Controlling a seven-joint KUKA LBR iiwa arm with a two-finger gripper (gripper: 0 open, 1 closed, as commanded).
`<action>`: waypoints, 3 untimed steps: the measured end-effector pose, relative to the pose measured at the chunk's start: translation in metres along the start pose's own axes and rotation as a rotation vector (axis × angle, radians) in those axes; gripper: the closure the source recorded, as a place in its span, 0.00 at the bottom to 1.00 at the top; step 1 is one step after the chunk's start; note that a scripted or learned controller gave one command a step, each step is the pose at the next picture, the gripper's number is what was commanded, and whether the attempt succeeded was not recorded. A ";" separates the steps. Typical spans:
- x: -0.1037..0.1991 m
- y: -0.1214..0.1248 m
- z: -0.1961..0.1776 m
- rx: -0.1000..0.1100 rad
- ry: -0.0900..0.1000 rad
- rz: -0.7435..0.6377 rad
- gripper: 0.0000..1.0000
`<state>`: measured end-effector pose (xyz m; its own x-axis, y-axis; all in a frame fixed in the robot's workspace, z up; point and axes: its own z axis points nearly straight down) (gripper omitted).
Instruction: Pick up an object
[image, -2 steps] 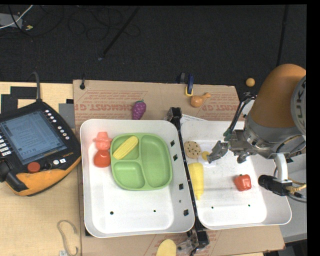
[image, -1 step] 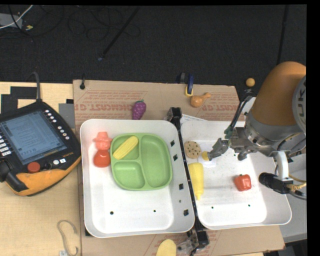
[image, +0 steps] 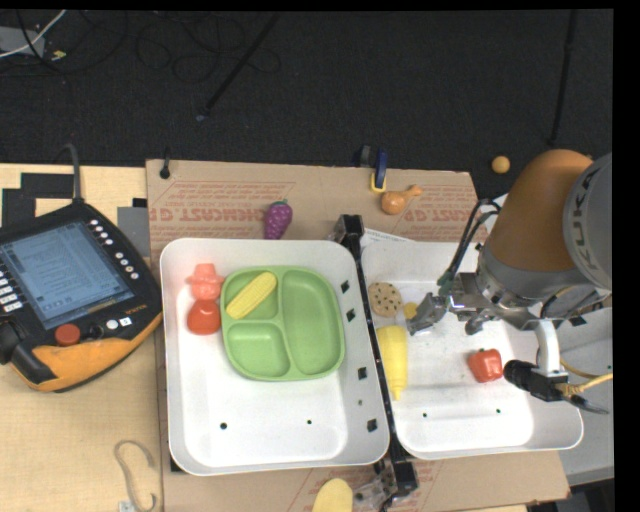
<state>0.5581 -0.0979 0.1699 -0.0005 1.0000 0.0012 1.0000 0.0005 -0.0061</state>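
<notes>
Dark carpet and loose cables fill the background beyond the desk (image: 90, 420), where a sheet of cardboard (image: 220, 200) sits under the two white bins. From my remote seat I see the left bin (image: 260, 430) carrying a green divided plate (image: 285, 325) with a yellow corn piece (image: 248, 294) in one compartment, and an orange-red figure (image: 204, 300) just beside the plate. A teach pendant (image: 65, 285) lies at the desk's far left.

My targets are in the right bin (image: 470, 425): a yellow banana-like toy (image: 393, 360) lying along the bin's left wall, a speckled cookie (image: 383, 296) just above it, and a small red block (image: 486, 365) apart from both, further right. All look like light, rigid plastic play food, smooth and likely slippery. I judge the red block the easiest to take, pinched across its flat sides; the yellow toy should be gripped across its narrow middle, though the wall crowds it. The cookie is flat and would be hard to get under.

My arm (image: 545, 230) reaches in from the right, wrist bent down over the right bin, with the gripper (image: 428, 312) low between the cookie and the yellow toy, close to both. Nothing sits between its fingers, and I cannot tell whether they are spread or closed.
</notes>
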 end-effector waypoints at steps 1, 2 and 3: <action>0.008 0.005 0.054 -0.005 0.002 0.004 0.00; 0.008 0.011 0.059 -0.026 0.000 0.002 0.00; 0.005 0.012 0.048 -0.026 0.002 0.011 1.00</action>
<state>0.5695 -0.0926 0.1222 0.0105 0.9999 0.0034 0.9997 -0.0106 0.0202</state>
